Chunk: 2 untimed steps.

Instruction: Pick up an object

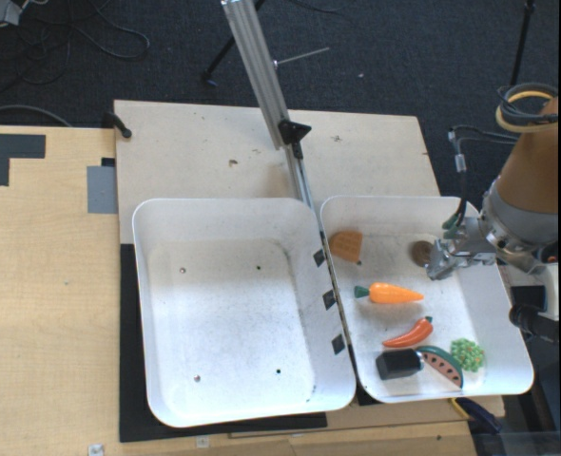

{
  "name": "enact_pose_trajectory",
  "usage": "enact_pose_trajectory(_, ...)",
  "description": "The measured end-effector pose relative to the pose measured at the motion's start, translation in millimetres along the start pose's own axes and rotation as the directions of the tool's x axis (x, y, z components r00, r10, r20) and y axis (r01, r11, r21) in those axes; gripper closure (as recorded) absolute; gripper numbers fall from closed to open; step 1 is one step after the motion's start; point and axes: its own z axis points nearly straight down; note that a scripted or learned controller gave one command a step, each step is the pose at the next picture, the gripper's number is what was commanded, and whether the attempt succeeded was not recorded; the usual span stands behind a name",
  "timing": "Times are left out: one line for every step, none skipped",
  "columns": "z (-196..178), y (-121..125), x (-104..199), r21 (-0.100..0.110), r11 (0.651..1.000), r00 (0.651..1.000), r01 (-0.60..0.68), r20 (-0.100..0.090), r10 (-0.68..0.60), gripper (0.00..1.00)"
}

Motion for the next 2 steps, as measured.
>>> enact_pose_trajectory(-9.6, 15.3, 44.9, 0.004, 1.000, 1.000, 0.003, -0.003, -0.003, 1.00)
enact_pose_trajectory(1.9, 30.6, 96.2, 0.006, 1.000, 1.000, 0.003, -0.003, -0.003, 1.00)
